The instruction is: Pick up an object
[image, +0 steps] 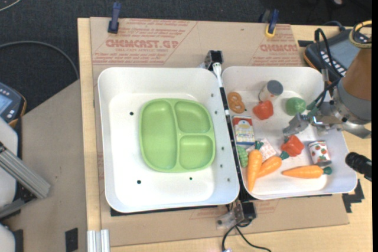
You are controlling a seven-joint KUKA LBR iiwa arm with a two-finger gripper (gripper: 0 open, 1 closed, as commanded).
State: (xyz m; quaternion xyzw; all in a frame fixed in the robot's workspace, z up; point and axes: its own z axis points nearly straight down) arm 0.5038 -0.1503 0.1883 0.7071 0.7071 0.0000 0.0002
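Nearest to the camera, along the front edge of the right bin (277, 187), lay three carrots: one long carrot (303, 172) on its side near the front right corner, and two shorter carrots (254, 167) leaning together by the front left corner. Just behind the long carrot stood a small white cup with red spots (319, 152), and beside it was a red pepper (292, 145). A small printed box (243, 130) lay along the left wall of this bin. The gripper (300, 123) hung low over the middle of the right bin, just above the red pepper; I could not tell how far it was open, and nothing was seen between its fingers. Farther back were a red tomato (263, 109), a green ball (296, 105), a pretzel (236, 101) and a grey can (273, 89). The left bin (118, 127) held a green divided plate (177, 135). Both bins rested on a cardboard-covered surface (153, 38).
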